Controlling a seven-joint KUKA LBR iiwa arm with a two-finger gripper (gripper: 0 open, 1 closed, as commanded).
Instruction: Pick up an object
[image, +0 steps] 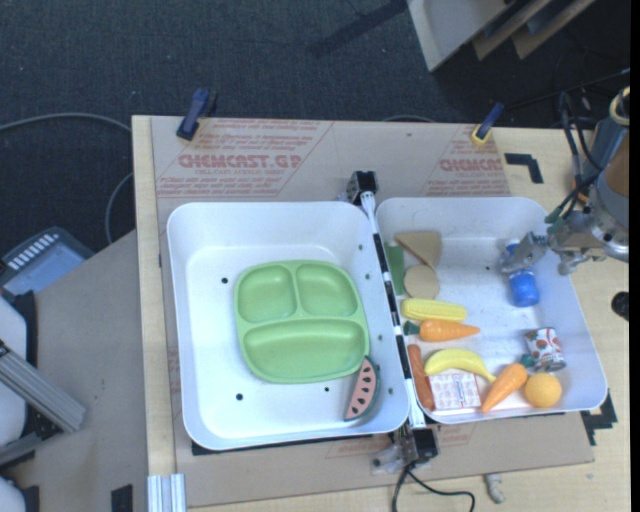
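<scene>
Over right bin's (590, 330) far-right part, pincer (522, 258) sits just above blue object (524, 290); obj. directly below it, grip state can't tell.

A robotics lab or test workshop is being shown. A bench (300, 160) is being covered by printed cardboard held down with clamps (194, 113), two white bins (190, 300) are being fixed side by side on it, cables (60, 125) are being trailed across dark carpet, and toy food (455, 365) is being used as test material.
</scene>
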